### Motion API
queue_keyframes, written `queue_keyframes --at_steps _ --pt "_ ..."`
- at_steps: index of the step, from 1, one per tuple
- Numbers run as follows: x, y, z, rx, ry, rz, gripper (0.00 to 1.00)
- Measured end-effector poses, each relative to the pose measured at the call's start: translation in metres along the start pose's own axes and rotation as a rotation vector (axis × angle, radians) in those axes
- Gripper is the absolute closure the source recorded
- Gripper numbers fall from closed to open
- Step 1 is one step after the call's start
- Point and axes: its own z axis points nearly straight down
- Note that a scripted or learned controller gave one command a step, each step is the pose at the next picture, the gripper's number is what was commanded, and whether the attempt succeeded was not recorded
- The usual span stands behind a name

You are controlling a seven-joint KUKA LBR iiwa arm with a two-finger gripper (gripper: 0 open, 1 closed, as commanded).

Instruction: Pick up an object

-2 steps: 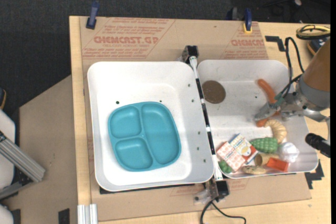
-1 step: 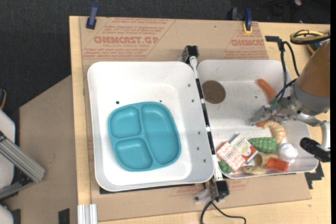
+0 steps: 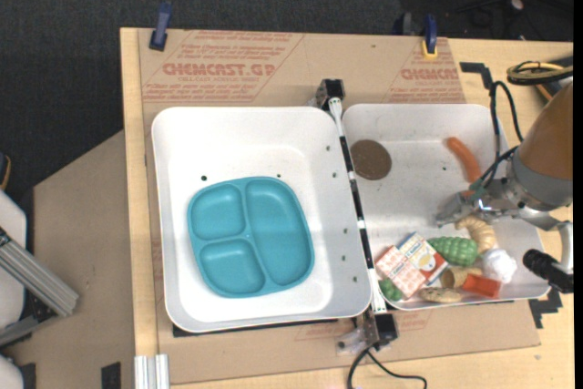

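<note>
Gripper [image 3: 466,212] low in the right-hand shallow white plastic bin [image 3: 405,118], above the toy heap; finger state cannot be told. Nearest candidate, judged: knobbly green plastic corn-like toy [image 3: 453,249], just below and slightly left of the gripper, long axis roughly left-right. Glossy printed red-and-white carton [image 3: 412,263] further left of it. Smooth orange carrot-shaped toy [image 3: 464,158] lies above, slanted. Flat brown disc [image 3: 370,159] up-left, well apart.

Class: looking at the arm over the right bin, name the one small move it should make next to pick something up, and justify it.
Probably a short drop straight down. The pincer hangs over the pile at the right bin's near end, just above the green toy, with nothing seen between its tips. The carrot and brown disc lie farther off.
</note>
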Motion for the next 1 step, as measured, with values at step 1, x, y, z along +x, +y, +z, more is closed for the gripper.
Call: queue_keyframes --at_steps 1 --pt "-0.0083 0.0685 -0.0005 -0.007 -0.001 -0.005 0.00"
